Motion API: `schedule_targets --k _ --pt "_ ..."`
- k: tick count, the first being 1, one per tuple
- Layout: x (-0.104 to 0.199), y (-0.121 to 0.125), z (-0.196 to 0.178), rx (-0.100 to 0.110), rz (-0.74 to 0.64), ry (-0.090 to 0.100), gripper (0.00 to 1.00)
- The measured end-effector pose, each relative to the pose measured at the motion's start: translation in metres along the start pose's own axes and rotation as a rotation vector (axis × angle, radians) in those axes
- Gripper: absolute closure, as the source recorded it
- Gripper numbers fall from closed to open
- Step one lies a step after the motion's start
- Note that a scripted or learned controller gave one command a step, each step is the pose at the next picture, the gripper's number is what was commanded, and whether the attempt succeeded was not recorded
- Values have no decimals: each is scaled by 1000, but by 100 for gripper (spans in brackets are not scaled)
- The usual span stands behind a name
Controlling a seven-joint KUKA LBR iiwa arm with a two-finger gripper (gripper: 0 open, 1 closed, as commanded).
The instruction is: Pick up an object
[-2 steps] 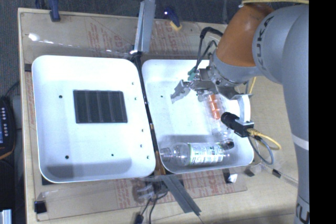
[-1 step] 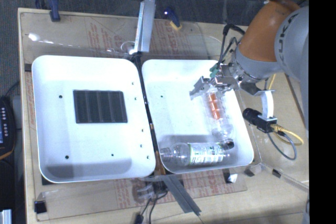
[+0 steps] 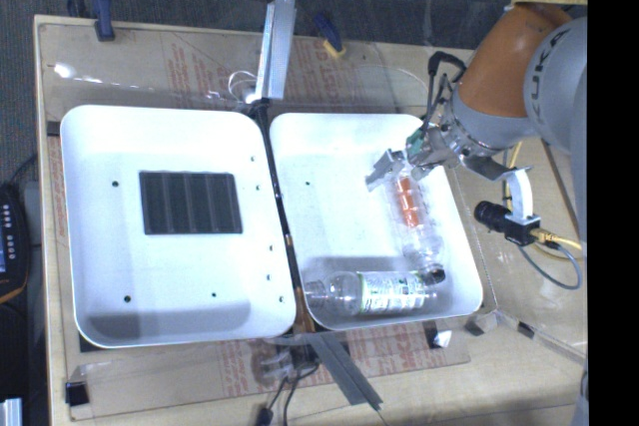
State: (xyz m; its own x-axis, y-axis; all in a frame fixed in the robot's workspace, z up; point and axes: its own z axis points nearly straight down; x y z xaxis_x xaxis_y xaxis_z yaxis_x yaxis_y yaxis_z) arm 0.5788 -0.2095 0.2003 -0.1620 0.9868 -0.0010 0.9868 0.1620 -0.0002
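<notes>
Gripper [image 3: 399, 167] low over the right bin [image 3: 329, 155], at the top of a clear bottle.

Arm [image 3: 519, 65] reaches in from the right, its orange band above the wrist, and the grey fingers sit at the upper end of a clear plastic bottle with an orange label [image 3: 411, 214]; how wide the jaws stand, or whether they pinch the bottle, I cannot tell. That bottle lies lengthwise along the right side of the right bin, its dark cap toward the near edge. A second clear bottle with a green and white label [image 3: 374, 290] lies crosswise along the near wall of the same bin, close to the first bottle's cap end. The left bin [image 3: 100, 155] holds a flat dark ribbed panel [image 3: 190, 203] near its middle.
</notes>
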Motion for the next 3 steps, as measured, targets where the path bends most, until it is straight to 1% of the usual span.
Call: schedule_targets --k 1,2,3 --pt "-3 17 3 -1 -40 0 0" --pt "-3 27 -1 -3 -172 -2 0" --pt "-2 19 4 3 -295 3 0"
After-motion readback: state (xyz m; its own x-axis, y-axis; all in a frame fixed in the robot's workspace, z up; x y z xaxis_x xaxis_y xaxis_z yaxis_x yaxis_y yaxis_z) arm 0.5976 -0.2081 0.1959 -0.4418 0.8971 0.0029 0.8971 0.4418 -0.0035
